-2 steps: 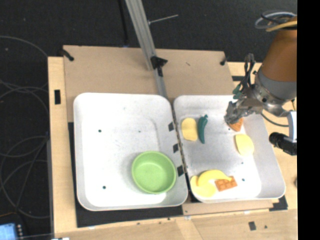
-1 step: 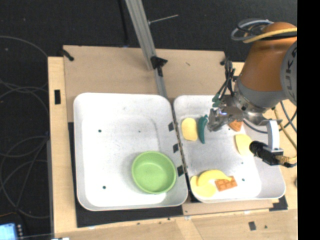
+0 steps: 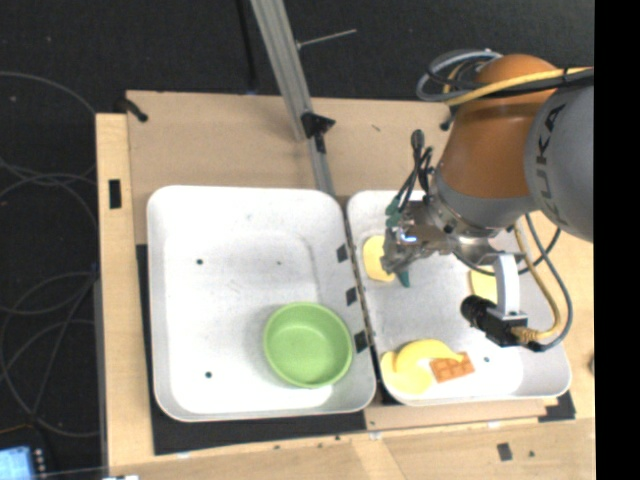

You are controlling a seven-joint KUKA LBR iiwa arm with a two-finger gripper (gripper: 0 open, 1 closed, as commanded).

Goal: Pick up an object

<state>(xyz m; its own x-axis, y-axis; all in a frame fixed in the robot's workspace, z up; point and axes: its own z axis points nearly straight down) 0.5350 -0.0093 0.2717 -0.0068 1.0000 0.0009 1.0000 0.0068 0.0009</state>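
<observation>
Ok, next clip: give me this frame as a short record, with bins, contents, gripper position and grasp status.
left bin: green bowl, near its front right corner
right bin: pale yellow object at left wall; yellow object with an orange block on it at front
gripper: low over right bin, beside the pale yellow object
grasp: cannot tell
</observation>
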